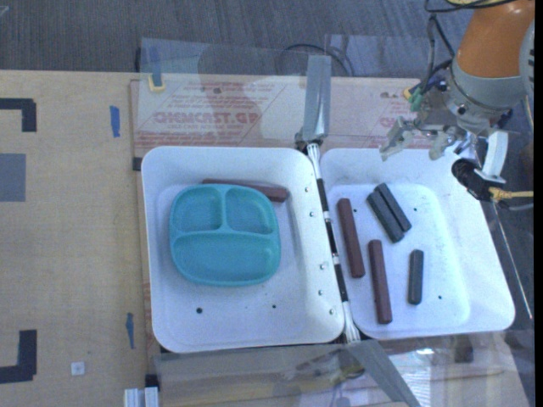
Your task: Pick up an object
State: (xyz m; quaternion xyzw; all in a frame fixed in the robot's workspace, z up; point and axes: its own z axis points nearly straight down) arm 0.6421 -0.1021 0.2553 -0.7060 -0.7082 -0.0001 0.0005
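Note:
My gripper (pixel 417 145) hangs over the far edge of the right bin (pixel 484 308), its two grey fingers spread apart with nothing between them. Below it in that bin lie two dark grey bars (pixel 389 212) side by side on a slant. A brown stick (pixel 349 236) lies near the bin's left wall, and a second brown stick (pixel 379 281) lies beside it. A short dark grey bar (pixel 415 276) rests further right. All these pieces sit apart from the gripper.
The left bin (pixel 222 320) bears a teal divided plate (pixel 225 233) with a brown stick (pixel 265 190) poking out behind it. A grey metal divider (pixel 317 100) stands behind the bins. Cables (pixel 479 181) hang from the wrist at the right.

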